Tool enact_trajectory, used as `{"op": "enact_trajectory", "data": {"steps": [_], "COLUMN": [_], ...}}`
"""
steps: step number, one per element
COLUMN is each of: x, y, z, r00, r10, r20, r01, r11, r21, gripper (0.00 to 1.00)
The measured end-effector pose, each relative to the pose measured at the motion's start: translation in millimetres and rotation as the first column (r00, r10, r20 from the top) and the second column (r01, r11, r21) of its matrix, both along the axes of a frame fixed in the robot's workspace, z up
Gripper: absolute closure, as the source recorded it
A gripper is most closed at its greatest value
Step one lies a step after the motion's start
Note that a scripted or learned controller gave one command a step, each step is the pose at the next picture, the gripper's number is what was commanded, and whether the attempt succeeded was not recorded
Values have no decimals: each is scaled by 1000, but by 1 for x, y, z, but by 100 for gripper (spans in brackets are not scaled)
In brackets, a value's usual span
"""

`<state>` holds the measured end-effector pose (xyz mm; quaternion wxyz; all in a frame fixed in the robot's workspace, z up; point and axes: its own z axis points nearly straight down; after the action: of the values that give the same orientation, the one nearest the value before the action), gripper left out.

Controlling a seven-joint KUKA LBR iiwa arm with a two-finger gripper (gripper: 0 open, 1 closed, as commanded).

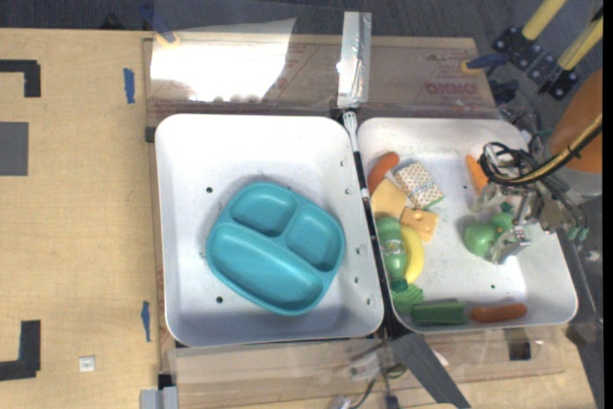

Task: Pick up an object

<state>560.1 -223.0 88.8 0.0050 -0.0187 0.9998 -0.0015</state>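
The green toy (478, 236) is lying in the right bin (556, 302), near its right side, and we are bringing our tool (512, 227) down just beside it, touching or almost touching. We cannot tell how the tool is set, because cables are covering it. We are thinking the round toy may roll away. Near the divider, the yellow pieces (395, 201) are crowding together. The teal plate (276, 247) is resting in the left bin (182, 148).
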Motion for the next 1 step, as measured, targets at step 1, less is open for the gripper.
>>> {"op": "enact_trajectory", "data": {"steps": [1], "x": [108], "y": [-1], "z": [-1], "r00": [999], "r10": [49], "r20": [-9], "r01": [-49], "r11": [999], "r21": [2], "gripper": [0]}}
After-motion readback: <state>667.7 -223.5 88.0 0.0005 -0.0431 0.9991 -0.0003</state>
